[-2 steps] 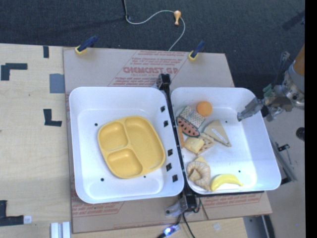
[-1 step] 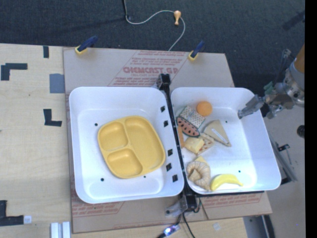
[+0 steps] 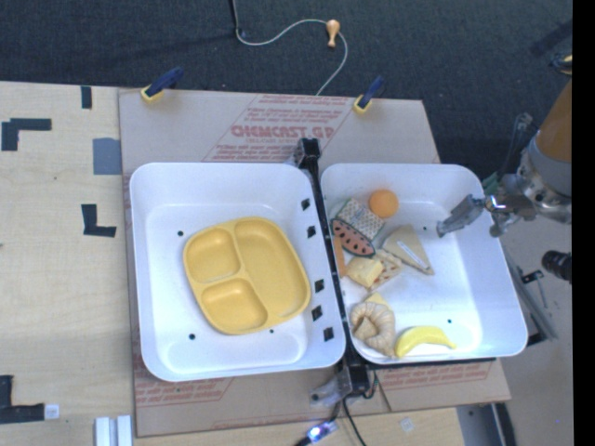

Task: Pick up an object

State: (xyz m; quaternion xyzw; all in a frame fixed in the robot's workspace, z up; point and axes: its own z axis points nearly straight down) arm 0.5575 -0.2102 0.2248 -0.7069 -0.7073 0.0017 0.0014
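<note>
The gripper [image 3: 462, 216] is hanging over the upper right part of the right bin [image 3: 483, 295], reaching in from the right, and nothing is sitting between its fingers; whether they are spread or pressed together cannot be told from this angle.

Nearest to it, just to its left and a little lower, one pale wedge [image 3: 409, 249] is lying on the bin floor. Slightly farther left and level with the gripper, one orange ball [image 3: 383, 203] is resting near the bin's far wall. Below the ball, one grey grater-like piece [image 3: 360, 220] is touching one dark red slice with seeds [image 3: 352, 239]. Lower still, one tan chunk [image 3: 365, 271] is lying just beside the wedge.

Well below the gripper, near the bin's front edge, one yellow banana [image 3: 425, 341] is lying next to one beige croissant [image 3: 374, 322].

Farther left, beyond the divide where the two bins meet, the left bin [image 3: 158, 249] is holding one yellow plate [image 3: 246, 274] with three compartments, sitting flat in its middle.

Farthest from the gripper, two clamps are gripping the cardboard sheet [image 3: 279, 128] under the bins: one [image 3: 368, 93] up and left of the gripper, the other [image 3: 161, 85] far left.
</note>
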